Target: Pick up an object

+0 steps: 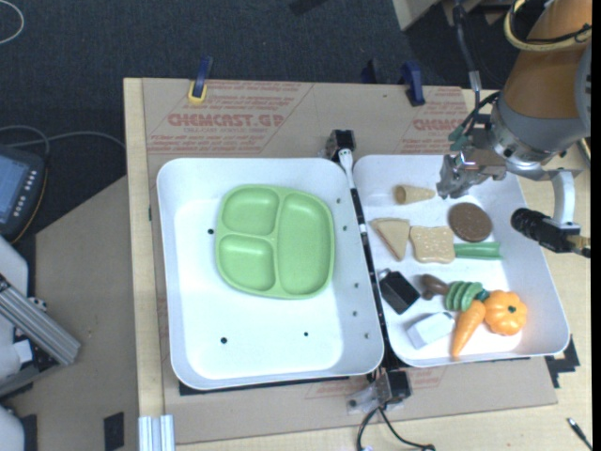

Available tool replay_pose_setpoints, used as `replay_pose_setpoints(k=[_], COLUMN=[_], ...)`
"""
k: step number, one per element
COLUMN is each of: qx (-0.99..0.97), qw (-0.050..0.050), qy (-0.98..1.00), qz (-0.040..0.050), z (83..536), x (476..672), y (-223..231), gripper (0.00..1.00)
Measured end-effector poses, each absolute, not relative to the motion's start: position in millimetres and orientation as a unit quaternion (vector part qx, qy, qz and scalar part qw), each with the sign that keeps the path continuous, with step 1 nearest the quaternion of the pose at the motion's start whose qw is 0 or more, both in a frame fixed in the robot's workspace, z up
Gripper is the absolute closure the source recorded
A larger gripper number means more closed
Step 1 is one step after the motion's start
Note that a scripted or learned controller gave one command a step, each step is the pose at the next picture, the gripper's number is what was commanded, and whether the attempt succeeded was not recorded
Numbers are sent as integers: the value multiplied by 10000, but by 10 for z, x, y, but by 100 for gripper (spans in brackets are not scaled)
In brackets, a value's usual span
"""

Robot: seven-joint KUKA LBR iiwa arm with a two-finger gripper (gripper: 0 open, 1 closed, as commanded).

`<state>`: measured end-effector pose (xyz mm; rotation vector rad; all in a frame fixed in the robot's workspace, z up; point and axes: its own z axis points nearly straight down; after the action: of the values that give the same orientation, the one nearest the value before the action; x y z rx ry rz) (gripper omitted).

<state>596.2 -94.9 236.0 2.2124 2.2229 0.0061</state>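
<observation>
bins (178, 252): 2 | green divided plate (276, 241): 1 | toy carrot (467, 324): 1 | toy pumpkin (504, 312): 1 | toast slice (432, 243): 1 | brown cookie (470, 222): 1

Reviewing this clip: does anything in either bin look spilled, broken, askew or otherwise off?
Nothing stands out. The green divided plate lies flat in the left bin. The toy foods, among them the carrot and brown cookie, lie loosely inside the right bin. The gripper hovers over its far end.

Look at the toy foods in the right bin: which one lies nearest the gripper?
The small tan cone-shaped piece, just left of the gripper near the right bin's far edge. The brown round cookie sits slightly farther; the bread, carrot and pumpkin lie nearer the camera.
</observation>
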Motion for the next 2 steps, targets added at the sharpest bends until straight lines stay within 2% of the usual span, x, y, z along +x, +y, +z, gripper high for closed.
replay_pose_setpoints(k=[1,2], qx=[7056,7061], qw=[26,22], qy=[7086,7082], qz=[19,14], z=[2335,2190], x=[6486,6736], y=[-770,-516], gripper=[100,100])
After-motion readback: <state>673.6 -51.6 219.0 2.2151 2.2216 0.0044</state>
